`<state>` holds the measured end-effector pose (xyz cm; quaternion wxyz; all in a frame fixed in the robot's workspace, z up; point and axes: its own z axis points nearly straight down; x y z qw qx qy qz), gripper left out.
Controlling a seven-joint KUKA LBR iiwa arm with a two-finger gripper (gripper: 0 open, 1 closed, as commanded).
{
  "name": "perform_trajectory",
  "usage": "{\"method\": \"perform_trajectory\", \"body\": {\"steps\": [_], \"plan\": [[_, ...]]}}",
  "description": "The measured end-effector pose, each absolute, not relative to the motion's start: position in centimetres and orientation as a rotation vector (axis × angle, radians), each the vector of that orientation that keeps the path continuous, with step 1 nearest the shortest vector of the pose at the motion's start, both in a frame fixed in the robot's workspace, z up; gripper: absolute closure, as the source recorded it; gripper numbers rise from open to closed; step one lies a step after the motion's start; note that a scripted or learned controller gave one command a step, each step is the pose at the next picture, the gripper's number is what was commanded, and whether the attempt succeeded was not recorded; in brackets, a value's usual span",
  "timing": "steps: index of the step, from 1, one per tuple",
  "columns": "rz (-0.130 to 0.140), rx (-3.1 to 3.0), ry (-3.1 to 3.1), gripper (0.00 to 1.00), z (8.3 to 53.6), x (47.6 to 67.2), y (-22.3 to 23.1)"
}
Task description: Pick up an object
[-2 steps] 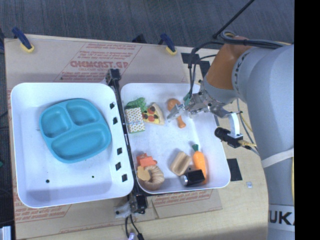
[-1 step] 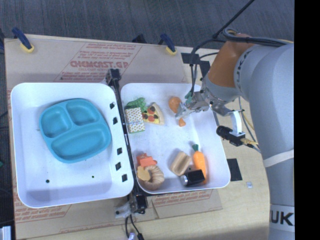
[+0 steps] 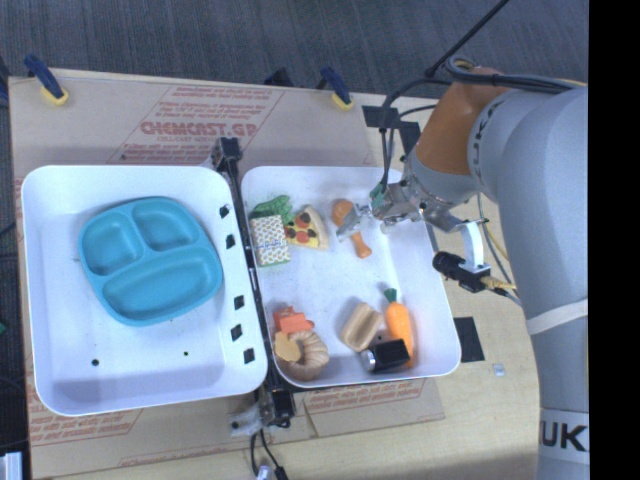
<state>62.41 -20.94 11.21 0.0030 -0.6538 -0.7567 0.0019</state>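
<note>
A brown board covers the bench point(image 3: 330, 118), printed with red lettering and held at its far edge by blue and yellow clamps point(image 3: 45, 80), with dark carpet beyond. Two shallow white bins sit side by side on it. The left bin point(image 3: 60, 368) holds a blue divided plate point(image 3: 150, 258), lying flat near the middle.

The right bin point(image 3: 430, 298) is crowded. Along its left wall lie a green leafy piece point(image 3: 272, 208) and a pale checked sandwich block point(image 3: 270, 240), with a pizza slice point(image 3: 305, 228) just beside them. Towards the near edge sit an orange-red piece point(image 3: 293, 321) touching a round tan pastry point(image 3: 302, 351), a bread roll point(image 3: 359, 326), a carrot point(image 3: 399, 326) and a small black object point(image 3: 388, 355) beneath the carrot.

The gripper point(image 3: 360, 223) reaches in from the right over the far part of this bin, right at a small orange toy point(image 3: 352, 226), which lies near the pizza slice and well apart from the cluster at the near edge. Whether the fingers are spread or closed cannot be told, nor whether they touch the toy. The grey arm point(image 3: 530, 188) with its orange band point(image 3: 450, 128) fills the right side, cables running off behind it.
</note>
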Motion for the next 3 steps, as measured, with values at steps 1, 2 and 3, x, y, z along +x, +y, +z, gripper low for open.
{"method": "perform_trajectory", "body": {"steps": [1, 2, 3], "plan": [[0.003, -1.959, -2.451, 0.00, 9.2, 60.3, -20.6], [0.004, -1.954, -2.454, 1.00, 10.2, 60.4, -20.6], [0.002, -2.549, -1.833, 1.00, 20.3, 58.9, -20.4]]}}
